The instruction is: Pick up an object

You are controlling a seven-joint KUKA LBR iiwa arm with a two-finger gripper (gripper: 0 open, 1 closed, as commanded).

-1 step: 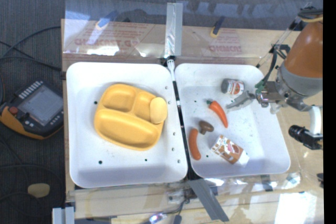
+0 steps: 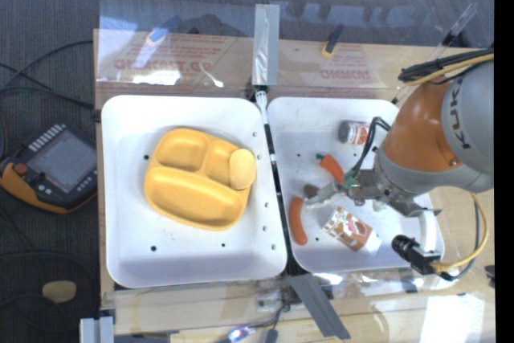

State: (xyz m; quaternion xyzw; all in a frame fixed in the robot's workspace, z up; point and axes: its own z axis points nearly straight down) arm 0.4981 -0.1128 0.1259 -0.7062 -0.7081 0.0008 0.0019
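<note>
Evidently nothing is lifted yet: the gripper (image 2: 341,190), jaw state impossible to tell, hangs right of centre above the packet (image 2: 351,229) in the right bin (image 2: 301,120).

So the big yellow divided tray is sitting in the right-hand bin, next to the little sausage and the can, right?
Not quite. The camera view shows the yellow divided tray in the left bin, with a pale egg-shaped piece on it. The sausage and the can lie in the right bin, where the arm reaches in.
</note>
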